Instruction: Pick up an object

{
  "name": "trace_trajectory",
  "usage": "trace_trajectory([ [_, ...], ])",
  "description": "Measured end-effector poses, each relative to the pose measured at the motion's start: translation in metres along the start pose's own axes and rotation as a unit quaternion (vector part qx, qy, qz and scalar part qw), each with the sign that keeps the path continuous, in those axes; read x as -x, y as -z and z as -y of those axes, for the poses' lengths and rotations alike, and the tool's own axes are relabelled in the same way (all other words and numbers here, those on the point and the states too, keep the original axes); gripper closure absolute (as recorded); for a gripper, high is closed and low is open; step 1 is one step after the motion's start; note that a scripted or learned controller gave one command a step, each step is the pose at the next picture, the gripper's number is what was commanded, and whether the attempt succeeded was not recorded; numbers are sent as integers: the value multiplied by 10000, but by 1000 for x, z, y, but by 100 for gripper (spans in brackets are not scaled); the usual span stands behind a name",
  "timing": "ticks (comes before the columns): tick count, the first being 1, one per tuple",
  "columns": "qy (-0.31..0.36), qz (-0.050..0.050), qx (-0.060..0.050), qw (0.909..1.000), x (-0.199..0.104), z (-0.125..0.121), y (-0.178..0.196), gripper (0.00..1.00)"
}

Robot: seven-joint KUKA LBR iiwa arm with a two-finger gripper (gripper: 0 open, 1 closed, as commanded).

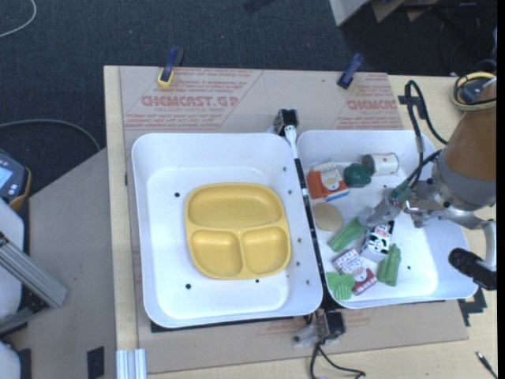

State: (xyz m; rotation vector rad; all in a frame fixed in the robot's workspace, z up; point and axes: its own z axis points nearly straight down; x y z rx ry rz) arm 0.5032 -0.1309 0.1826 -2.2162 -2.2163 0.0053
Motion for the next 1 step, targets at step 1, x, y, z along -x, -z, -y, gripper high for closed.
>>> trace_trajectory([
  [1, -8, 2, -2, 10000, 9, 1, -58, 0],
])
